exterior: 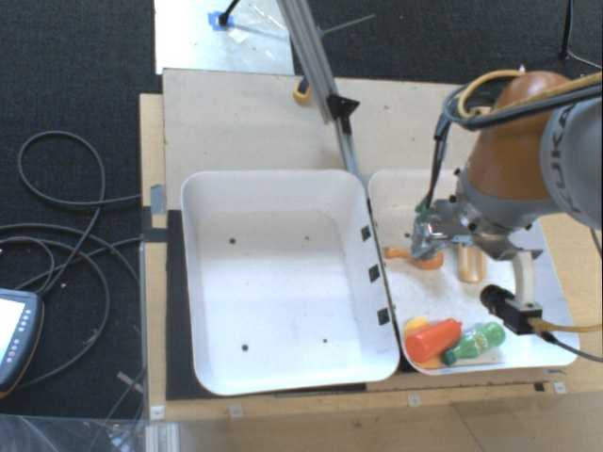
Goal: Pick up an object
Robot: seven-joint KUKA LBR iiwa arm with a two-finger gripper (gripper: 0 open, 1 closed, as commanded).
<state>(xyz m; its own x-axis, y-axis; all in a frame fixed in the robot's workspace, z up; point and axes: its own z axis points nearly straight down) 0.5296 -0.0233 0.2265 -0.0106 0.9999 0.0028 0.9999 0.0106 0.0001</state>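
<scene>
item: small orange piece (429, 261), lying in the right bin (396, 191) toward its left wall, long axis roughly along that wall's crosswise. pincer (426, 244) is placed directly above it, touching or nearly; pincer state cannot be told.

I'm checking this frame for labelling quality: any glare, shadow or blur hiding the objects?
Camera view: even lighting, soft focus overall; left bin bright white, near washed out; the arm shades the right bin around the gripper; small items there look slightly blurred.
</scene>
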